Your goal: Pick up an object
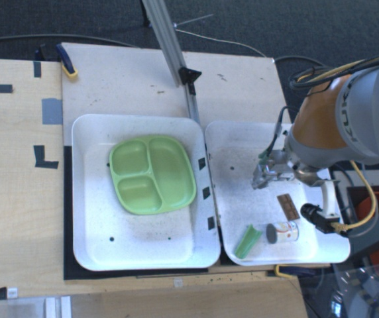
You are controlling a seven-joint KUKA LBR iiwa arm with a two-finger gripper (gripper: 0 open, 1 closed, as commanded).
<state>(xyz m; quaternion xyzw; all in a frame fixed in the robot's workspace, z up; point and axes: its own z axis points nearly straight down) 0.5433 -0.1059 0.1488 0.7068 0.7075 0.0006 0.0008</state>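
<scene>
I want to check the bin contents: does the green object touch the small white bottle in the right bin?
Apart. The camera view shows a strip of white bin floor between the green object and the small white bottle.

Matt green plastic tray [153, 174] in a speckled, smooth white bin [90, 237].

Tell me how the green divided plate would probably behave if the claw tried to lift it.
The green divided plate looks like moulded plastic, so probably stiff and light. It lies flat in the left bin, so its low rim may be hard to pinch and could slip.
</scene>
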